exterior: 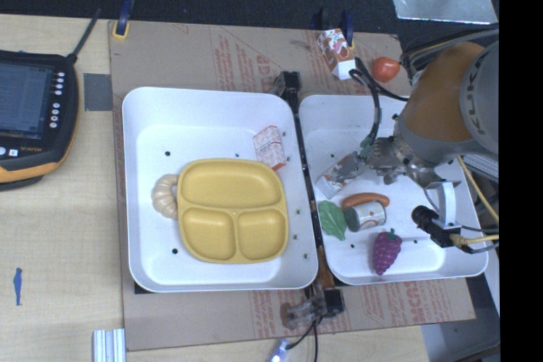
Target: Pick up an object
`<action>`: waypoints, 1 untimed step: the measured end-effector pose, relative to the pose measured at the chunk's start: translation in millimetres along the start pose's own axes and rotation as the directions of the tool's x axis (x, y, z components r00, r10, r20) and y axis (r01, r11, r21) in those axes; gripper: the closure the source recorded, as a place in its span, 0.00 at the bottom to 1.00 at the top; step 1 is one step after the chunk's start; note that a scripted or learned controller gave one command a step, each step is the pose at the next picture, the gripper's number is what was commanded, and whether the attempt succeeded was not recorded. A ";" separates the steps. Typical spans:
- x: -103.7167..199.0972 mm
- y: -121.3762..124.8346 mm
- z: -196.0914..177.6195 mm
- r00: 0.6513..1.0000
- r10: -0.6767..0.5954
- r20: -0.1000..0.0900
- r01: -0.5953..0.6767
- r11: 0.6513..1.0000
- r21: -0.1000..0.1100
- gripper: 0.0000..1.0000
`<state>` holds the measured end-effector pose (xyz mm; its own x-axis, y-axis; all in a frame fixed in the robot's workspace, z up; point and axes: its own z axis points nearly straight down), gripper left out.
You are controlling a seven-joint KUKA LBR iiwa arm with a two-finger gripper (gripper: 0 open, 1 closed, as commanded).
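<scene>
We see the grey arm (482, 102) reaching in from the right over the right white bin (338, 113), with its orange band (439, 97) above that bin's far right part. The gripper (344, 171) sits low over the left half of this bin, pointing toward the wall shared with the other bin. Its tip reads as a pale, silvery blur. We cannot tell whether it is released or clenched, or whether anything is caught in it.

The nearest objects lie just below the gripper in the view. A reddish-orange toy sausage (366, 201) lies crosswise, close to the gripper tip but apart from it. Just beside the sausage, on its near side, is a small tin (372, 219) with a pale label. A green leaf-like piece (332, 220) lies against the tin's left, near the bin's left wall. A purple bunch of grapes (386, 253) rests nearer the front wall, apart from the tin.

In the left white bin (151, 131) a yellow divided plate (231, 208) with three compartments takes up the middle. A beige lumpy object (164, 194) touches the plate's left edge. A small red-and-white packet (270, 147) lies just off the plate's far right corner.

Both bins stand on a cardboard sheet (212, 55). Beyond the right bin, this sheet carries a small printed carton (336, 51) and a red round object (386, 69). At the far left of the bench lies a teach pendant (30, 114) with an orange rim.
</scene>
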<state>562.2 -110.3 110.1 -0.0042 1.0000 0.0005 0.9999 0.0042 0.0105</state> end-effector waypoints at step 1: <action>4.7 -59.8 17.4 1.000 -0.001 0.002 0.001 1.000 0.011 0.00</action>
<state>502.6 -105.8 92.0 -0.0048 1.0000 -0.0018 1.0000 0.0048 -0.0010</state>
